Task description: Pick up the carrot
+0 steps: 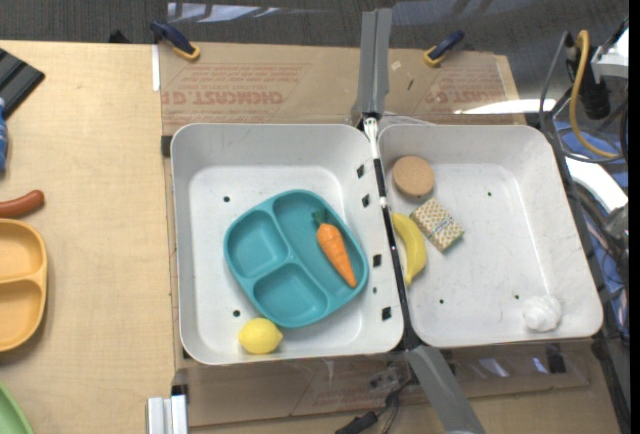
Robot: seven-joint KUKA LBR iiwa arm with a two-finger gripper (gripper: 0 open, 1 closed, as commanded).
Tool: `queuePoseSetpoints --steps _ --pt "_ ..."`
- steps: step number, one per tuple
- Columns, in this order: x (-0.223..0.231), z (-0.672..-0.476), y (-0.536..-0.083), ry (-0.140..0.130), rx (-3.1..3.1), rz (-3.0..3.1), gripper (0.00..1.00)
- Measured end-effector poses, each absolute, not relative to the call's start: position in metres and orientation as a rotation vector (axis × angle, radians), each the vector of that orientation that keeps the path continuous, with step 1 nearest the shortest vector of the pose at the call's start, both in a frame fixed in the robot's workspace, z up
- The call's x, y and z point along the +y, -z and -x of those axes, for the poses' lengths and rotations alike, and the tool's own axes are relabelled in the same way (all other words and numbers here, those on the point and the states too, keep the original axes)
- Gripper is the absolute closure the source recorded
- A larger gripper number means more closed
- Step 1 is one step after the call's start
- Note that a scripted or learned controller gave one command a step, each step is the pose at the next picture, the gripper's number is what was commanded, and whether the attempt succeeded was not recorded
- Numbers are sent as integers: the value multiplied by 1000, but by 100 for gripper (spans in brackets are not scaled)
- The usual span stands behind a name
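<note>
Camera view: tapered orange carrot [337, 253]

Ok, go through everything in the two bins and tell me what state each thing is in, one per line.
Orange carrot with green top: lying in the long right compartment of the tray, untouched.
Teal three-compartment plastic tray: flat in the left white bin.
Yellow lemon: loose by the tray's near edge.
Yellow banana: lying against the right white bin's left wall.
Round tan cookie: flat.
Patterned small box: tilted beside the banana.
White crumpled ball: near corner.

Carrot [337, 253] in tray [262, 252], left bin [200, 232]; lemon [260, 336] just beside
</note>
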State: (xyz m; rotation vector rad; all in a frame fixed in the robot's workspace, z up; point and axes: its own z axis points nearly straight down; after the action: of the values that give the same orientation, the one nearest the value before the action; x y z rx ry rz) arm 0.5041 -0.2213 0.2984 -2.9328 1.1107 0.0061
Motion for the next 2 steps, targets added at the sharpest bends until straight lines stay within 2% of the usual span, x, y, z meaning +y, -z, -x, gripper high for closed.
queuePoseSetpoints --steps 1,2 --pt "-177 -493 -254 -1 313 3120 100" --pt "-175 -485 -212 -3 313 3119 100"
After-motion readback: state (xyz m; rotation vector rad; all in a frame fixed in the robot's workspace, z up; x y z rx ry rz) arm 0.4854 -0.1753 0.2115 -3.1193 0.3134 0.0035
